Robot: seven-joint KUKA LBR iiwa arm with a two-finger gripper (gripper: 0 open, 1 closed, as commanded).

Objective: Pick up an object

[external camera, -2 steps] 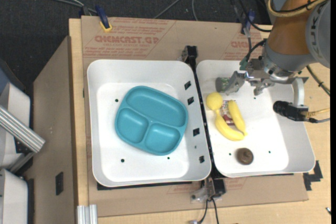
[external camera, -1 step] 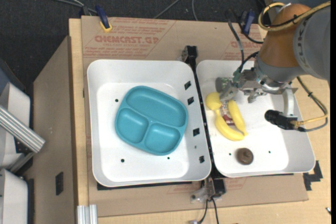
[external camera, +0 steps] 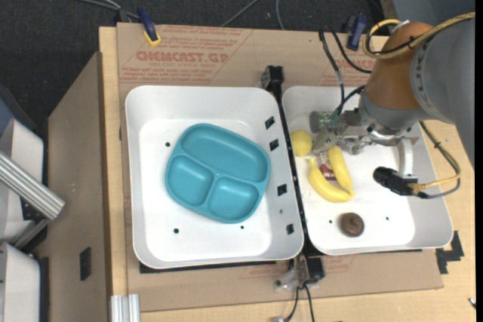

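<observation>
Jaws hang low in the right bin [external camera: 430,230], over its upper left part, and the metal of the wrist hides whether they are spread or pressed together: I cannot tell. Nothing can be seen pinched between them. They sit just above the upper end of the banana [external camera: 337,181], so close that touching or apart cannot be judged from this slant.

The banana lies flat on the bin floor, curved, running from under the jaws down toward the bin's middle. A small dark red patch [external camera: 326,172] shows against its left side; what it is cannot be made out. Just left of the jaws, near the wall shared with the other bin, rests a small round yellow fruit [external camera: 301,143], apart from the banana. A brown round thing [external camera: 351,223] lies below the banana, near the bin's front edge and well clear of the jaws.

The arm [external camera: 449,68] reaches in from the right, its orange band [external camera: 392,75] over the bin's upper edge.

In the left bin [external camera: 143,162] a teal divided plate [external camera: 217,172] lies flat near the middle, with three compartments facing up.

Both bins stand on a brown cardboard sheet [external camera: 189,49] that covers the tabletop; a blue clamp [external camera: 149,26] grips the sheet's far edge.
</observation>
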